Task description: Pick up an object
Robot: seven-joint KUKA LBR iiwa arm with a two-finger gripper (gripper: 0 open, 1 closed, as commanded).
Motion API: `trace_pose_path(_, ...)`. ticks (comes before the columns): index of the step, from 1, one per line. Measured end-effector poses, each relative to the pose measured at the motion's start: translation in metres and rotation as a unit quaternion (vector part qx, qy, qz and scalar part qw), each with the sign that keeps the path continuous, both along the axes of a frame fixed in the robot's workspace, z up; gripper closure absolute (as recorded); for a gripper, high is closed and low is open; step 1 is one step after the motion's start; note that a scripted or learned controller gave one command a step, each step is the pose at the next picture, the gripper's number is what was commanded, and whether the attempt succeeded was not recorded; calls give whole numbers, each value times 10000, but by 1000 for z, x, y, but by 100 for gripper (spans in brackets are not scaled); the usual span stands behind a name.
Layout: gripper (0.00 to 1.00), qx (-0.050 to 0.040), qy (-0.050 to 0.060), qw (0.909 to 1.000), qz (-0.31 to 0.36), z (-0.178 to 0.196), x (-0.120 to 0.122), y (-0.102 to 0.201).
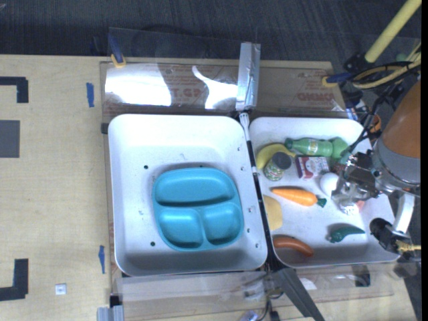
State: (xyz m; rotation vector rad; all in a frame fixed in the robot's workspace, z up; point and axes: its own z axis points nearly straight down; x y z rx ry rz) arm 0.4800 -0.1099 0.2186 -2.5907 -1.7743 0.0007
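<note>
A pale wooden counter (53, 199) is seen at the far left, bearing two white bins side by side. The left bin (127, 146) holds a blue divided tray (198, 206), lying flat near its middle.

The right bin (304, 254) is crowded. Against its left wall a yellow banana (269, 154) is curled, with a small can (274, 171) just beside it. Below them an orange carrot (294, 196) lies across the floor, its green tip pointing right. A yellow piece (273, 212) rests against the left wall beneath the carrot, and a red sausage-like item (292, 245) lies near the front edge. Along the back, a green bottle (315, 145) lies on its side; a red-and-white packet (309, 166) sits just under it. A white egg-like object (328, 182) is placed right of the packet, and a dark green pepper (346, 233) lies near the front right.

The claw (349, 191) is lowered at the bin's right side, near the egg-like object. Whether it is apart or together cannot be told, and nothing is seen gripped in it.
</note>
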Motion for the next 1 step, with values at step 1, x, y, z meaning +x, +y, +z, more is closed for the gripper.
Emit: trace_pose_path(1,100,4,15,9992,390,-11,-1,-14)
